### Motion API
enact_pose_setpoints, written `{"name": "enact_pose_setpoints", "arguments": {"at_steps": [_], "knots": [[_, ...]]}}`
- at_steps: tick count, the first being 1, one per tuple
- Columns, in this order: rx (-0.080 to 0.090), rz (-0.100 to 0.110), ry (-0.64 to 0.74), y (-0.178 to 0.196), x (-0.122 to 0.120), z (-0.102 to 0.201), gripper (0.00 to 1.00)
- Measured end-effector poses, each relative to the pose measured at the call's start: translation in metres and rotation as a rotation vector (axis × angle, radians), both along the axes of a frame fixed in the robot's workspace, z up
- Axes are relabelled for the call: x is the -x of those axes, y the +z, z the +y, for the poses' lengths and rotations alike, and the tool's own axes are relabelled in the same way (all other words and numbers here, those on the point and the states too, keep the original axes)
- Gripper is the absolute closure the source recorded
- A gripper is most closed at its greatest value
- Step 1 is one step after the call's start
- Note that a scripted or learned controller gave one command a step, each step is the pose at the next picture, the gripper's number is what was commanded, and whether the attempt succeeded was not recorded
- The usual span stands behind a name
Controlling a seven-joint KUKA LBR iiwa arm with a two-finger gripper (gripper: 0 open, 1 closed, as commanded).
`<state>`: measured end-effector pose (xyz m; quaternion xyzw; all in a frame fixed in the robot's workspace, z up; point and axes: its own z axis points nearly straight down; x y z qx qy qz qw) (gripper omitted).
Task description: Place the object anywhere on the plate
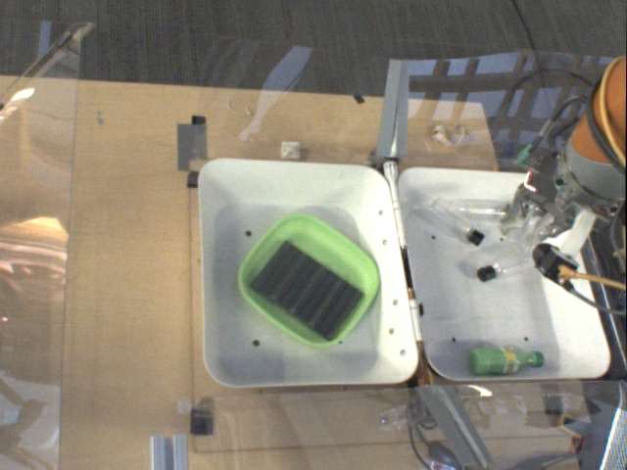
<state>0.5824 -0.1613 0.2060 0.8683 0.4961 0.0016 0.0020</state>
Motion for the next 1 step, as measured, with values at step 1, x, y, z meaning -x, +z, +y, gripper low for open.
{"name": "enact_pose_setpoints", "arguments": {"at_steps": [1], "knots": [[-0.002, 0.001, 0.028, -0.0090, -0.0159, 0.0830, 1.00]]}}
